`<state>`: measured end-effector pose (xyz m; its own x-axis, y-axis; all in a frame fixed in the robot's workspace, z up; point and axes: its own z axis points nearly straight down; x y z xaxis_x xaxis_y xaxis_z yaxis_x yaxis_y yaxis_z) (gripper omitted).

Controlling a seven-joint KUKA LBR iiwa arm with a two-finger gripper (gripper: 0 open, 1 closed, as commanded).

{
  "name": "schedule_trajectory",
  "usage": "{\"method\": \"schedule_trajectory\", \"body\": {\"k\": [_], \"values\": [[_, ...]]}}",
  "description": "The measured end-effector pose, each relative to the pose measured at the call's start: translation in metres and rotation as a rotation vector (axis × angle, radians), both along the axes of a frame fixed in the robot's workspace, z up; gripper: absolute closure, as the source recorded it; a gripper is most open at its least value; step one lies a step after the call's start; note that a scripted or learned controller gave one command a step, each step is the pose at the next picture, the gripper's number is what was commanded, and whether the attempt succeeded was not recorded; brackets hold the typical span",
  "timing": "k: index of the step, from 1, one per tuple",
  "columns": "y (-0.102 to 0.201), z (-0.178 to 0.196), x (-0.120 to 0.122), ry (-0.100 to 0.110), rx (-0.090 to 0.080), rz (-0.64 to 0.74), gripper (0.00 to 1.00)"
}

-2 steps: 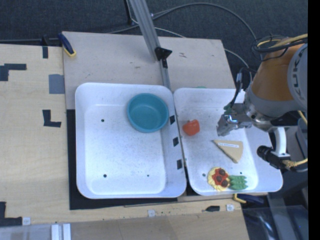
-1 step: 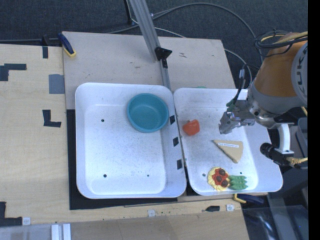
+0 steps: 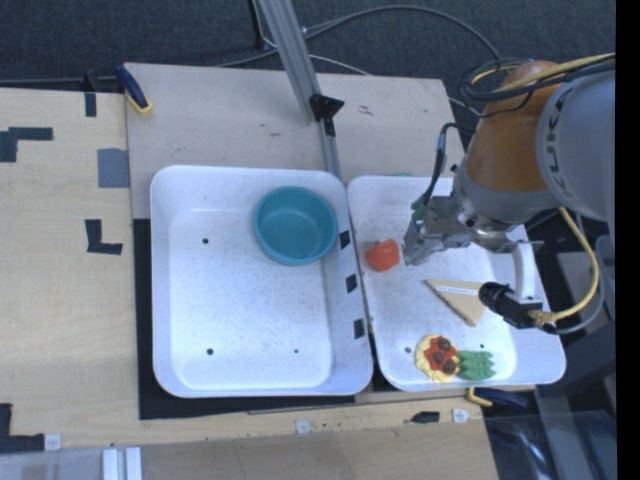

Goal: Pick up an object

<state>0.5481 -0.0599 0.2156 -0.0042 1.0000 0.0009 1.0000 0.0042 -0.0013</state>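
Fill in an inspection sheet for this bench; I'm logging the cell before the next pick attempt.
Surface: two shallow white bins side by side, left bin and right bin, on a wooden bench.
Job's things: blue bowl at the back of the left bin; in the right bin a small orange-red object, a tan wedge, and a yellow, red and green toy piece near the front.
Clutter: nothing seen.
Grippers: gripper low over the right bin, just right of the orange-red object; nothing seen held.
Cables: black cables on the dark floor behind the bench; yellow cable along the arm.
Surroundings: slanted grey metal pole; black tape marks on the bench.
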Motion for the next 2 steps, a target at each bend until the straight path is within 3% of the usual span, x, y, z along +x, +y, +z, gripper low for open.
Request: {"method": "schedule_trajectory", "body": {"k": [2], "values": [[0.102,0.006,0.024,0.000,0.000,0.000,1.00]]}}
